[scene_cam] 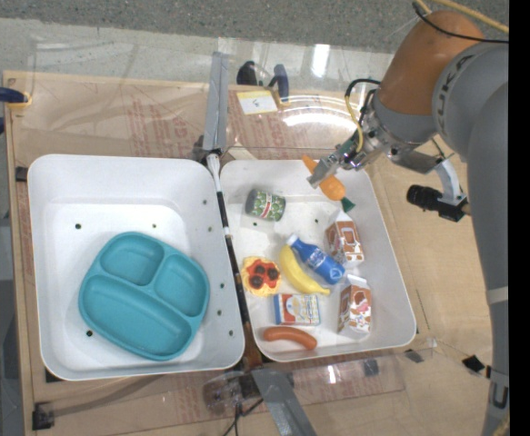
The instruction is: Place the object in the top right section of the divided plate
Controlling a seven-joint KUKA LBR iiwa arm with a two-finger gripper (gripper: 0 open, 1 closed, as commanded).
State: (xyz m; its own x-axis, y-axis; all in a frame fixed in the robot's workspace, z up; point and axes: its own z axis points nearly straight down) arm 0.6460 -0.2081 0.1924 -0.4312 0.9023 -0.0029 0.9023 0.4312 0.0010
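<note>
Two white bins [124, 175] on the counter; the left one holds one teal divided plate [144, 293]; right of the plate, one hand [326, 173] grasps one orange carrot [332, 185] above two brown cartons [345, 241], one banana [299, 273].

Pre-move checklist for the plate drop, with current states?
1. Orange object between the fingers of the gripper: cannot tell; the two overlap at the right bin's top edge.
2. Divided plate in the left bin: ok.
3. Top right section of the plate free of objects: ok.
4. Path over the bin divider unobstructed: ok.
5. Other items, such as the banana and the bottle, away from the gripper: ok.
</note>
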